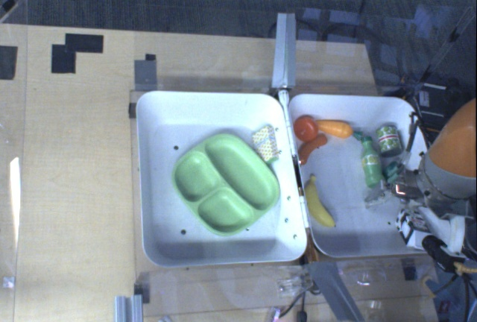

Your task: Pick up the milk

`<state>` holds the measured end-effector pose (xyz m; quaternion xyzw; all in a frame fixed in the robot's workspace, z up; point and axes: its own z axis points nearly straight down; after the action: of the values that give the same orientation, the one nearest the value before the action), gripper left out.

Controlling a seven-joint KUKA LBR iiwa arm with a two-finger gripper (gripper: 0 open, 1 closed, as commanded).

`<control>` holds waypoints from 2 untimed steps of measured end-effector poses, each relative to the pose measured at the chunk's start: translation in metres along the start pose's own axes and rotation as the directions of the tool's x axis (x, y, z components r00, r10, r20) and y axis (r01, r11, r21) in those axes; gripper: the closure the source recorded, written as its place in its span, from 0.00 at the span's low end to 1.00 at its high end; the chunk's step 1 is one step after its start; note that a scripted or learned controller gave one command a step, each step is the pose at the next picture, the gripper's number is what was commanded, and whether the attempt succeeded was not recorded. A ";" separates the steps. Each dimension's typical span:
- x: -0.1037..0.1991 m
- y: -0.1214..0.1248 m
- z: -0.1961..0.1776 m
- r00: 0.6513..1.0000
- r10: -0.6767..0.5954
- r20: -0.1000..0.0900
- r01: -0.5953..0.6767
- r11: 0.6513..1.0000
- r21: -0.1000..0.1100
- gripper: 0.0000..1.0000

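A small pale carton with a speckled yellow-green face (264, 141), which I take for the milk, lies in the left bin (156, 238). It rests against the divider, at the upper right edge of the green plate (226, 182). My gripper (395, 190) is far from it, low over the right side of the right bin (358, 242). It sits just below a green can (387, 139) and beside a green bottle (370, 164). The orange band of the arm (456, 149) rises behind it. Nothing shows in its grasp.
The right bin also holds a red tomato (303, 127), a carrot (335, 129), a red sausage-like piece (311, 147) and a banana (320, 203). The three-part green plate takes up the middle of the left bin. A metal post (283, 52) stands behind the divider.
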<state>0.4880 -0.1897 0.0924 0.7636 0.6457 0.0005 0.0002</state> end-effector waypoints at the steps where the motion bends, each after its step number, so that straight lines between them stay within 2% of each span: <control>1: 0.004 0.079 0.004 0.995 -0.095 0.002 0.095 0.995 -0.009 0.00; 2: -0.009 0.022 0.004 0.972 -0.236 0.004 0.236 0.972 -0.012 0.00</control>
<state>0.5080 -0.2023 0.0881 0.6814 0.7319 0.0034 0.0060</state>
